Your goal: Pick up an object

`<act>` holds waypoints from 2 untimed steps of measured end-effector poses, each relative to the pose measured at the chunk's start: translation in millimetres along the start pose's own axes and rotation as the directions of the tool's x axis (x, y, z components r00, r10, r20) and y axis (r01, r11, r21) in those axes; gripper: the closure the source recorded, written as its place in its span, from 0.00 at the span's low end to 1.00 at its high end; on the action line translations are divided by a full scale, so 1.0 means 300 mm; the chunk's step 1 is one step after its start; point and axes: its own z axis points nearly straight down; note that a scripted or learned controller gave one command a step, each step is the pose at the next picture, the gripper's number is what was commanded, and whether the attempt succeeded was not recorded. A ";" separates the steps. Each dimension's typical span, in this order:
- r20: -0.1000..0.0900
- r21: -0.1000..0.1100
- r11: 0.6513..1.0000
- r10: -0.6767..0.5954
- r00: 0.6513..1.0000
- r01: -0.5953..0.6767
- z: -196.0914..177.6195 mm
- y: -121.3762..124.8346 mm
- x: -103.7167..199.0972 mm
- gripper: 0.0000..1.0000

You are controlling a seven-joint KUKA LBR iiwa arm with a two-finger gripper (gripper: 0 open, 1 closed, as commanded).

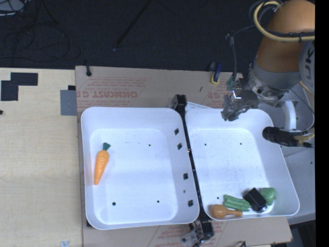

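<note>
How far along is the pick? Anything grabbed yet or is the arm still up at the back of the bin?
Done: nothing looks picked. The carrot lies in the left bin; the green pod, black block and orange piece sit at the right bin's near edge.
In hand: the gripper hangs over that bin's far rim, with no object seen between its fingers.
Left: reach a target, grasp, lift.

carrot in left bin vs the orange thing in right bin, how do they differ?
The toy carrot has a green top; the orange pear-shaped toy shows none. The carrot lies alone by its bin's left wall, pointing near-vertically in the view; the pear-shaped toy lies sideways at the right bin's near edge, right beside a green pod toy. The carrot tapers; the other bulges at one end. Both are orange, lying flat.
</note>
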 end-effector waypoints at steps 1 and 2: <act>-0.002 -0.012 1.000 -0.011 1.000 0.011 -0.200 0.078 0.186 1.00; -0.002 -0.001 1.000 -0.002 1.000 0.002 -0.138 -0.102 0.182 1.00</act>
